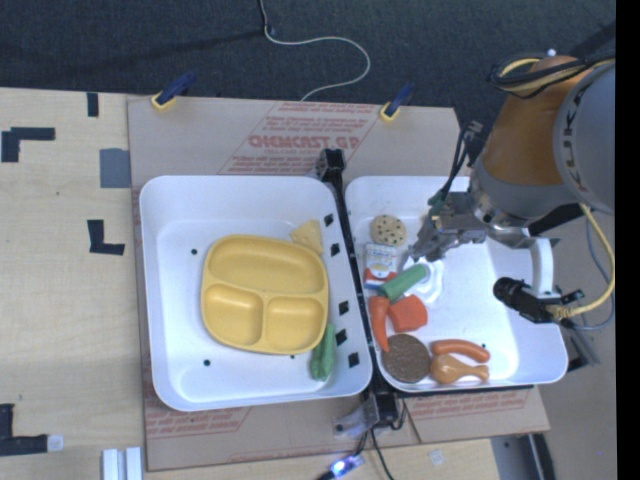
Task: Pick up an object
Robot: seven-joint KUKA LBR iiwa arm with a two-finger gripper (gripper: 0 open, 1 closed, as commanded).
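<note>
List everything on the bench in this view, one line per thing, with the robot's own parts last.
left bin: 1, white, left half of bench
right bin: 1, white, beside the left bin
divided plate: 1, yellow, middle of left bin
cheese wedge: 1, pale yellow, at the plate's upper right
green vegetable: 1, green, left bin, lower right
cookie: 1, tan with dark chips, right bin, top left
green toy piece: 1, green, right bin, below the gripper
orange-red toy pieces: 2, right bin, left side
burger patty: 1, brown, right bin, bottom
hot dog: 1, orange-red, right bin, bottom
chicken drumstick: 1, tan, below the hot dog
clamps: 2, blue and yellow, cardboard's top edge
arm: 1, grey and orange, from the right
gripper: 1, dark, over the right bin
</note>
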